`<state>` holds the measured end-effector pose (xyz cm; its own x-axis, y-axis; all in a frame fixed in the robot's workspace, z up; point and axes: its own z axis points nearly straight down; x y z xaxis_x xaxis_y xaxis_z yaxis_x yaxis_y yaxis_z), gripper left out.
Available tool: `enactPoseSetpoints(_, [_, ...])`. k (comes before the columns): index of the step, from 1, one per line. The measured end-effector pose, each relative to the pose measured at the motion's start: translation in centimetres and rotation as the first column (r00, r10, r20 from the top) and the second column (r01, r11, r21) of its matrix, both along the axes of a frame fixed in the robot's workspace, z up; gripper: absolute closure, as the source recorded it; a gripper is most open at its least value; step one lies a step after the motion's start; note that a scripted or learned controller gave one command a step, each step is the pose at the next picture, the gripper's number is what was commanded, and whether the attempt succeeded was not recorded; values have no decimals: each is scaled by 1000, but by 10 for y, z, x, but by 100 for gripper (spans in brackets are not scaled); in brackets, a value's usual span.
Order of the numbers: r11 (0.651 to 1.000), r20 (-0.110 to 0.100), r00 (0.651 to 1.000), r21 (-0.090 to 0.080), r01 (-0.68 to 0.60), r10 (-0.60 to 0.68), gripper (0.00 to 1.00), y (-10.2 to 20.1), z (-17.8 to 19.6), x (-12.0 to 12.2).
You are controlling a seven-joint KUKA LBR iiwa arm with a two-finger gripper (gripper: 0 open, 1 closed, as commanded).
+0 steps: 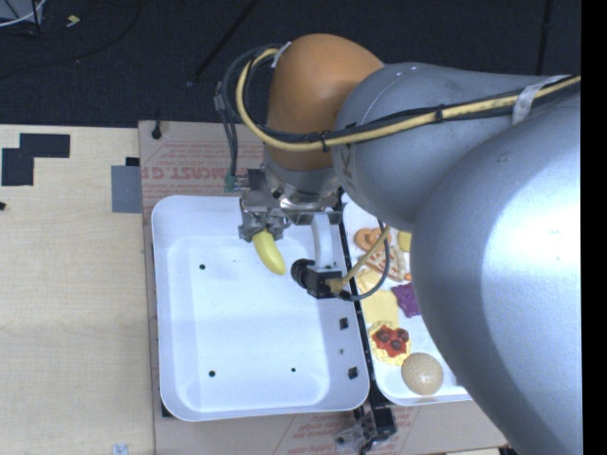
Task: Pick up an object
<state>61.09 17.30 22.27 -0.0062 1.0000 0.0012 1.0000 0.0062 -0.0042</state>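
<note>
A yellow banana (268,253) hangs tilted over the upper part of the left white bin (180,349), its top end between the fingers of my gripper (262,231). The gripper is shut on the banana, just below the grey wrist and the orange band (313,93). The arm reaches in from the right and hides much of the right bin (417,398).
The right bin holds a round beige ball (422,373), a red and yellow toy (390,339), a purple piece (406,300) and an orange-brown item (372,240). A black fitting (313,279) with a cable hangs near the divider between the bins. Wooden bench lies to the left.
</note>
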Motion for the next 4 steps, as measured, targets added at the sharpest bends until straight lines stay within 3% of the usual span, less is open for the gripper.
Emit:
enactPoseSetpoints(1, [1000, -12, 1000, -4, 3, -3, 100, 30, -78, -81])
enactPoseSetpoints(2, [1000, 20, 1000, 3, 3, -3, 100, 32, 182, -12])
enactPoseSetpoints(3, [1000, -13, 1000, -7, 1, -1, 100, 70, -3, 30])
enactPoseSetpoints(4, [1000, -13, 1000, -7, 8, -8, 100, 69, -119, -7])
